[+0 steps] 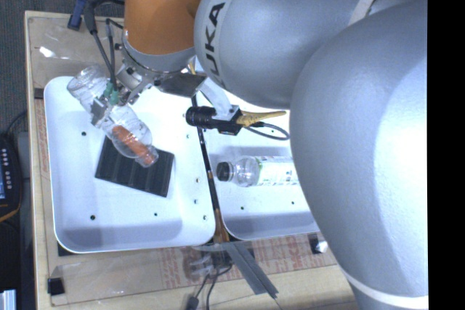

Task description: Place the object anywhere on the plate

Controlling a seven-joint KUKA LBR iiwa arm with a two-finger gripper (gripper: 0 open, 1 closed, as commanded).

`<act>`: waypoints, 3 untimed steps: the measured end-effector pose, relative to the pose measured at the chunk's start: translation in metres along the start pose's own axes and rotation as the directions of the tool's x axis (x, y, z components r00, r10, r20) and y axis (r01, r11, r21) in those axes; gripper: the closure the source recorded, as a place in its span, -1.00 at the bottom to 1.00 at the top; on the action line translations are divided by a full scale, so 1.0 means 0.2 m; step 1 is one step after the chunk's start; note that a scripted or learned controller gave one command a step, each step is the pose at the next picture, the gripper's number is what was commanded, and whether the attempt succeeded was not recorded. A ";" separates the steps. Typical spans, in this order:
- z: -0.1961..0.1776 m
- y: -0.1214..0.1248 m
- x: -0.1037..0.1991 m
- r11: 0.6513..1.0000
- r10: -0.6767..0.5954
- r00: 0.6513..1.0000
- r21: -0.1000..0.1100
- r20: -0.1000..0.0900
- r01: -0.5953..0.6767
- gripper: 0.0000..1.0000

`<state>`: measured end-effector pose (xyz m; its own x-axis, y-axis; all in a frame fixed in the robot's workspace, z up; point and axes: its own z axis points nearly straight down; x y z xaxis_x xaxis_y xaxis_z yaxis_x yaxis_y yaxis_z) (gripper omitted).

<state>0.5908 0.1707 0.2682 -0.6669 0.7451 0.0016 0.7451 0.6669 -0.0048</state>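
Arm point(312, 83) stretched from the right across both shallow white bins point(116, 221).

Its gripper point(109, 102) hung over the left bin, clamped on a clear plastic bottle with orange contents point(131, 138), whose lower end overlapped the ridged black rectangular plate point(134, 170).

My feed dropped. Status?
Gripper over left bin. Clear bottle at it, above plate; grasp unclear. Second bottle in right bin.

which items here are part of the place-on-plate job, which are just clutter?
Job:
- gripper
- clear plastic object with orange inside, at the gripper
- dark ribbed plate, left bin

Lying about:
- clear plastic bottle, on its side in right bin
- black cable
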 end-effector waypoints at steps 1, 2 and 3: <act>0.00 0.00 0.00 1.000 0.000 1.000 0.000 0.000 0.000 -1.00; 0.21 0.00 0.17 0.962 0.274 0.962 0.002 0.000 -0.274 -1.00; -0.33 0.13 0.14 0.816 0.578 0.816 -0.004 0.000 -0.578 -1.00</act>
<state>0.5917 0.2100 0.3335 -0.1138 0.9935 -0.0011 0.9935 0.1138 -0.0011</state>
